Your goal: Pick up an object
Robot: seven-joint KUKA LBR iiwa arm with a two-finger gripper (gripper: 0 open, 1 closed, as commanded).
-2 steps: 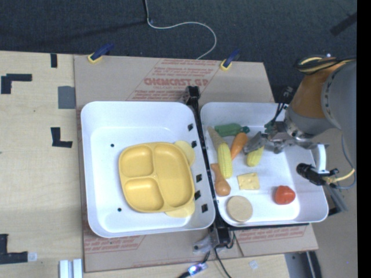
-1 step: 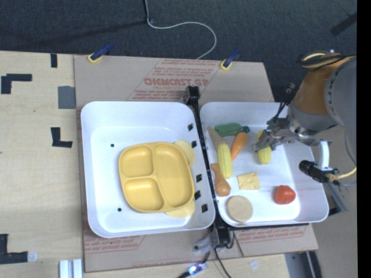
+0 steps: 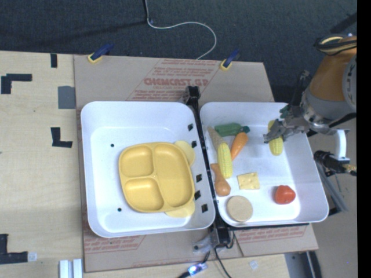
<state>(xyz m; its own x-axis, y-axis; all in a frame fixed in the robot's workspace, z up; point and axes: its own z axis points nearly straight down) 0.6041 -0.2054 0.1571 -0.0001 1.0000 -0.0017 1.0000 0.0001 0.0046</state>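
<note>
The gripper (image 3: 277, 133) stood over the right bin (image 3: 307, 172), fingers closed on a small corn cob (image 3: 276, 146); lifting clear probably came next.

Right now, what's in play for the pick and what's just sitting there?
In play:
- gripper, over the right bin
- small corn right under it
- other right-bin items: long corn, carrot, green piece, cheese, tomato, round bun

Lying about:
- yellow tray in the left bin
- white cable
- clamps
</note>
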